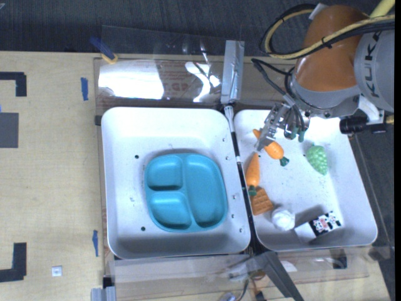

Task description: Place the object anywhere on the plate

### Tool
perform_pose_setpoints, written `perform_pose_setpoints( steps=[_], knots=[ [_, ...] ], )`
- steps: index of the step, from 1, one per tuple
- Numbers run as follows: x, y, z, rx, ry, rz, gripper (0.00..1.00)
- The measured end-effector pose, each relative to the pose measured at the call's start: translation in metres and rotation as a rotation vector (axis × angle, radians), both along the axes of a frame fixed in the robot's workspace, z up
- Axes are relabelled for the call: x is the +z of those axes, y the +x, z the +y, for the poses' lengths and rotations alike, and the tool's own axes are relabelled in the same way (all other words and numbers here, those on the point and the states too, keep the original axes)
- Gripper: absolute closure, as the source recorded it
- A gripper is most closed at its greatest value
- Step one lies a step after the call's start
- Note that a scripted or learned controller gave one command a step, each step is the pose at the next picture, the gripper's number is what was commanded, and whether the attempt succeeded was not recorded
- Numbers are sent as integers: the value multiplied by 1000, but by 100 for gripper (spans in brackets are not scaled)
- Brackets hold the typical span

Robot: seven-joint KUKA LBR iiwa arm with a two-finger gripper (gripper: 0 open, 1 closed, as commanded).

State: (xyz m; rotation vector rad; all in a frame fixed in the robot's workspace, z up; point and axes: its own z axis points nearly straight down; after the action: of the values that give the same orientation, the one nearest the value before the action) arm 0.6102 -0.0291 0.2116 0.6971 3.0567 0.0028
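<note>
The pick seems to be in hand: the claw (pixel 280 129), upper middle of the right bin (pixel 351 187), hangs just over a small carrot (pixel 273 149). I cannot tell whether the claw is apart or clamped. The carrot lies slantwise, green end toward lower right. Next, a sure grip and lift, then carry left to the plate (pixel 185 190).
</note>
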Motion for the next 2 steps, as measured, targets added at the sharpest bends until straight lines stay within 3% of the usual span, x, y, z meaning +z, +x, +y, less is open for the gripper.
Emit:
perform_pose_setpoints(
  steps=[1,2],
  knots=[
    [-26,-31,65,159,0,6,100],
    [-25,-31,64,158,0,4,0]
  ],
)
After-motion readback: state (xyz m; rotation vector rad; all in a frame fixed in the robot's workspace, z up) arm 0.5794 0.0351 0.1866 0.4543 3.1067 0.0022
